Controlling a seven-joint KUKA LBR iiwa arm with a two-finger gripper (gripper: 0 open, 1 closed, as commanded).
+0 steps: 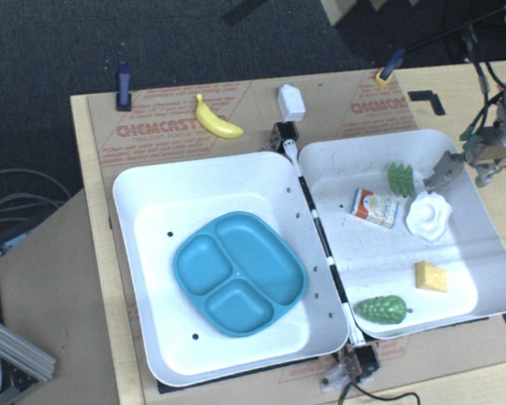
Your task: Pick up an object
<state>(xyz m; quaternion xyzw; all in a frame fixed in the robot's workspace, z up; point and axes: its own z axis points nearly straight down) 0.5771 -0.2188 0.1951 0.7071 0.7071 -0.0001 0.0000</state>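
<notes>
The right bin [481,294] holds several objects. A small green piece [400,177] lies near the back, with a red-and-white carton [374,208] left of it. A white round object [428,216] sits mid-right, a yellow block [430,277] nearer the front, and a green bumpy bunch [380,310] by the front wall. My gripper [461,173] hangs over the bin's right back part, just above and right of the white round object. Its two fingers are spread open, with nothing between them.
The left bin [145,209] holds a blue divided plate [236,271]. A yellow banana [216,119] and a small white block [291,102] lie on the bench behind the bins. Cables run along the floor at far left.
</notes>
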